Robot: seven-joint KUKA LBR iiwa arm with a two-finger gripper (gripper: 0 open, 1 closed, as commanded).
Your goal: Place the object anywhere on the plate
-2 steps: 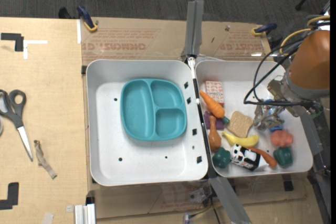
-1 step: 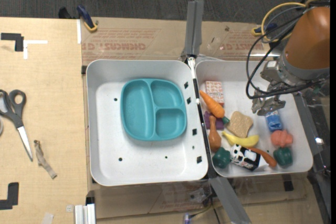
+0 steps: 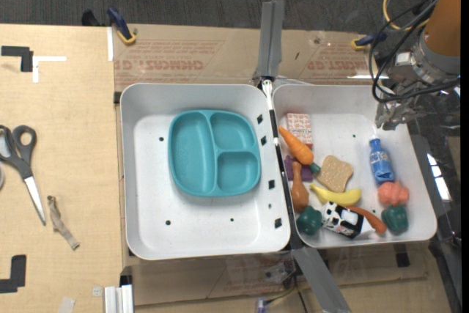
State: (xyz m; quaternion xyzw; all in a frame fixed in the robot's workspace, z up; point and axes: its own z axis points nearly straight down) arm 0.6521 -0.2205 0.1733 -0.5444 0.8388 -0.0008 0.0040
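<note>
Sitting in the left white bin (image 3: 139, 179), near the middle of the frame, the teal divided plate (image 3: 215, 153) is showing three compartments with nothing lying in them. The right white bin (image 3: 344, 100) is holding the toy items, all well apart from the plate: a pink wafer-like block (image 3: 299, 125) at its upper left, an orange carrot (image 3: 296, 145) lying at a slant just below it, a slice of toast (image 3: 335, 174) near the middle, a yellow banana (image 3: 336, 195) touching the toast's lower edge, a brown pear-shaped piece (image 3: 300, 192) along the left wall, a dark green vegetable (image 3: 308, 221) at the lower left, a black-and-white cow figure (image 3: 341, 221) beside it, a second small carrot (image 3: 371, 220) to its right, a blue bottle (image 3: 379, 161) standing out toward the right side, a pinkish-orange fruit (image 3: 393, 193) below the bottle, and a green pepper-like piece (image 3: 396, 218) in the lower right corner. The arm is reaching in at the upper right of the frame, its claw (image 3: 392, 116) hanging above the right bin's far right edge, just above the blue bottle; whether it is released or clenched cannot be told, and nothing is visibly caught in it. On the wooden surface (image 3: 66, 121) at the far left, a pair of scissors (image 3: 22, 165) is lying.
</note>
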